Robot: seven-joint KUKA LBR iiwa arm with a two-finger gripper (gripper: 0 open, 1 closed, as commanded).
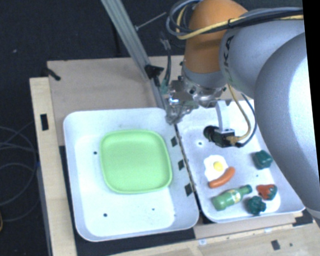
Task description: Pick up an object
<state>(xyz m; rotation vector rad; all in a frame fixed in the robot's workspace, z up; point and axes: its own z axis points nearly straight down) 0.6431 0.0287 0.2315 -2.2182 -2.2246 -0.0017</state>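
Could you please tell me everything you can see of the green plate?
The plate is pale green and square with rounded corners. It looks like smooth plastic, with a slightly raised rim around a flat middle. It lies flat, face up, on the floor of the left bin, somewhat toward that bin's far right part and close to the wall shared with the other bin. It looks whole and clean. Only the bin's floor touches it.

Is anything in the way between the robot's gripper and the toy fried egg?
Nothing visible is. The gripper hangs over the top left corner of the right bin, and the toy fried egg lies lower down with bare white floor between them. A toy sausage lies at its lower edge.
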